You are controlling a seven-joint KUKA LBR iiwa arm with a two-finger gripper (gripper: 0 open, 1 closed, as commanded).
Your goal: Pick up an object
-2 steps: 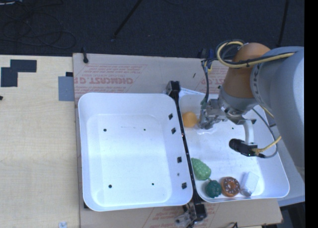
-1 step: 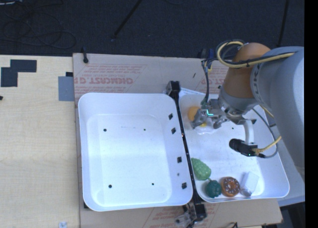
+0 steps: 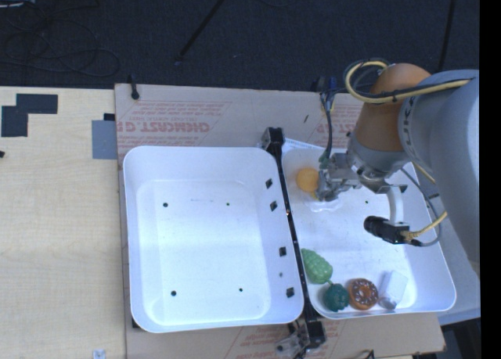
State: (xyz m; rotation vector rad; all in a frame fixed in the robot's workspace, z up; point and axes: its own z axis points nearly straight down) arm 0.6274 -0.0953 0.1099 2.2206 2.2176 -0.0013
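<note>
An orange ball [image 3: 307, 180], judged light, smooth and prone to roll, is seen near the right bin's [image 3: 438, 271] far left corner, just beside the gripper [image 3: 327, 187], whose grip cannot be told. A green lump [image 3: 317, 265], teal ball [image 3: 337, 296], doughnut [image 3: 362, 293] and white block [image 3: 394, 286] are gathered along the bin's near edge.

The 2 shallow white plastic bins [image 3: 203, 162] look smooth with a soft sheen. Under them lies a matt brown cardboard sheet [image 3: 196, 119] printed in red, on a pale wood-grain worktop [image 3: 55, 224]. The grey arm [image 3: 446, 138] has a smooth painted shell and a glossy orange band [image 3: 383, 115]. Near the right bin's front edge, the pale green lumpy object [image 3: 317, 265] looks rough, and the brown ring-shaped doughnut toy [image 3: 362, 293] speckled.
</note>
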